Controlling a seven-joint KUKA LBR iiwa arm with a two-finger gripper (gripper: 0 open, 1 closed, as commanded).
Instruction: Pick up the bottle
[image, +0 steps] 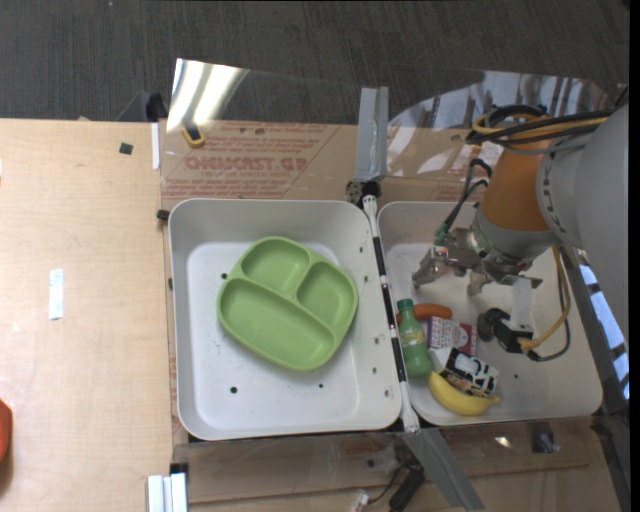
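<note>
The bottle (412, 341) is green with a green cap and a pale label. It lies in the right bin (560, 385) against its left wall, cap toward the back. My gripper (450, 282) hangs over the back half of the same bin, a little behind and to the right of the bottle's cap. Its fingers (430, 270) look spread apart, with nothing between them. The grey arm with its orange band (515, 190) reaches in from the upper right.
Close around the bottle lie a red-orange piece (434, 312), a pink card (442, 336), a black-and-white object (472, 372) and a banana (462, 394). A black cable end (497, 325) dangles from the wrist. The left bin (200, 400) holds a green divided plate (288, 302).
</note>
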